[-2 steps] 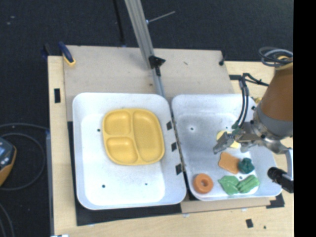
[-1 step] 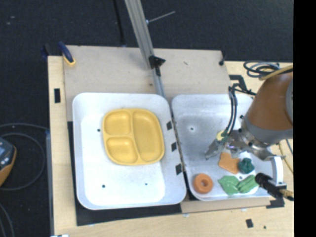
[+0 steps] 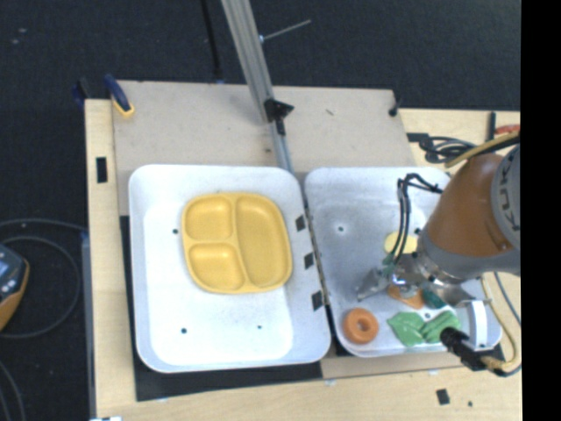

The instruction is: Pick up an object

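In the camera view, two white bins are being seen from above at a slant: the left bin (image 3: 158, 323) is carrying a yellow divided plate (image 3: 237, 241) with three compartments, lying flat near its middle, and the right bin (image 3: 351, 204) is being reached into by the arm (image 3: 469, 217) from the right. The gripper (image 3: 390, 279) is being held low over the right bin's near half, but its tips are being blurred and partly covered by the wrist, so how far it is spread, and whether anything is being gripped, cannot be told. An orange ring (image 3: 360, 324) is lying flat near the bin's front edge, just left of a green object (image 3: 421, 327), whose shape is hard to make out. A yellow object (image 3: 400, 244) is being half hidden behind the arm, beside a black cable. Small orange and teal pieces (image 3: 419, 295) under the wrist are being mostly covered and cannot be identified.
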Robot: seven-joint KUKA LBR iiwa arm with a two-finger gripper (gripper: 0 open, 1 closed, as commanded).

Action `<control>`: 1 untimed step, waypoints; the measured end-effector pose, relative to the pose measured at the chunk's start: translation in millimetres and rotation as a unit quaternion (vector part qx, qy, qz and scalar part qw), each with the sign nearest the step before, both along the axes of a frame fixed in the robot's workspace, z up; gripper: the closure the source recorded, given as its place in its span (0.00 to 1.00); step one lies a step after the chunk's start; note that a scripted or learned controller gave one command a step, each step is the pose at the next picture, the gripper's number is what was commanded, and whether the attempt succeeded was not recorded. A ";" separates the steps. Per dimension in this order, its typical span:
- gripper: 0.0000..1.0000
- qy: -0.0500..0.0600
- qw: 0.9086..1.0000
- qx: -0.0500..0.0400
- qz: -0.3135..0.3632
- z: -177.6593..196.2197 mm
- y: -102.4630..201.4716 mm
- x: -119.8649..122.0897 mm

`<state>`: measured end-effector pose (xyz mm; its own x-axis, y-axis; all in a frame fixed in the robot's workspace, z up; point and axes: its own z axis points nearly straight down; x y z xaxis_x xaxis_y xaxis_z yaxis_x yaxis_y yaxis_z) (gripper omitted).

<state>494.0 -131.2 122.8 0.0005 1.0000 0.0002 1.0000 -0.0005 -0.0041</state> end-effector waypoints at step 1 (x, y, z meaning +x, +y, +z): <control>1.00 -0.004 1.000 -0.001 -0.002 13.8 -1.2 2.1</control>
<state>496.1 -132.4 136.6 0.0049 1.0000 -0.0016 1.0000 -0.0049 0.0032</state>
